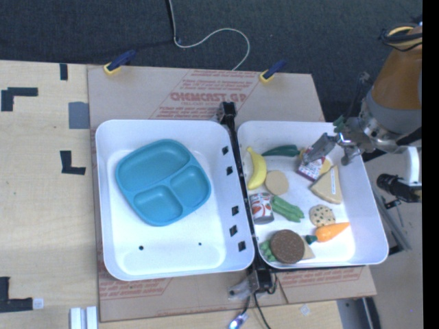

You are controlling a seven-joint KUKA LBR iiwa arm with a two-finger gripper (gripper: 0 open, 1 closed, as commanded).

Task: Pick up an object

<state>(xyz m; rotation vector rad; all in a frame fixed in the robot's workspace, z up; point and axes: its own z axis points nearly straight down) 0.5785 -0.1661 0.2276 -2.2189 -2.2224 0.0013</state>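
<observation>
Cardboard sheet (206,98) under both white bins (113,204), dark carpet (82,12) behind.

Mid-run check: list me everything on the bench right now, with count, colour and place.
divided plate: 1, blue, left bin
banana: 1, yellow, right bin, by the divider
bean pod: 1, green, right bin, far side
round cracker: 1, tan, beside banana
can: 1, red and white, by the divider
pea pod: 1, green, centre
cookie: 1, tan, speckled
carrot: 1, orange, near side
burger: 1, brown, near side
cheese wedge: 1, pale yellow, under gripper
clamps: 2, blue and yellow, far edge
gripper: 1, grey, over right bin
</observation>
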